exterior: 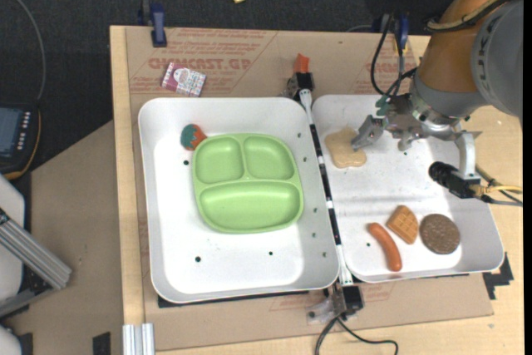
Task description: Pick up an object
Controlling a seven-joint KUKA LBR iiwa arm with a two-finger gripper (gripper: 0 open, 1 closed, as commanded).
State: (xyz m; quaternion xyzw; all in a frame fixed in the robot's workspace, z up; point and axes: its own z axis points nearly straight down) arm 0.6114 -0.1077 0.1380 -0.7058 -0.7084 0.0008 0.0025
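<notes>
Closest to the camera, along the near edge of the right bin (490,249), lie a sausage (386,246), a small square cracker (404,224) and a round brown cookie (440,234), the sausage angled from upper left to lower right. Farther back in that bin, near its left wall, a flat tan piece of toy food (344,150) rests on the floor; it looks like the likeliest target. The tool (373,130) hangs just to its upper right, a grey finger (366,132) reaching down toward the piece's right edge. Whether the tool is spread or closed cannot be told from this slant, and nothing shows gripped in it. A short shift left and toward the camera would put it over the piece, though the bin wall and the divider rail beside it leave little room on that side. Open white floor lies between the piece and the three near items. In the left bin (166,245) sit a green divided plate (246,183) and a small red-and-green thing (193,135) at the plate's far left corner, well apart from the arm (461,62).
</notes>
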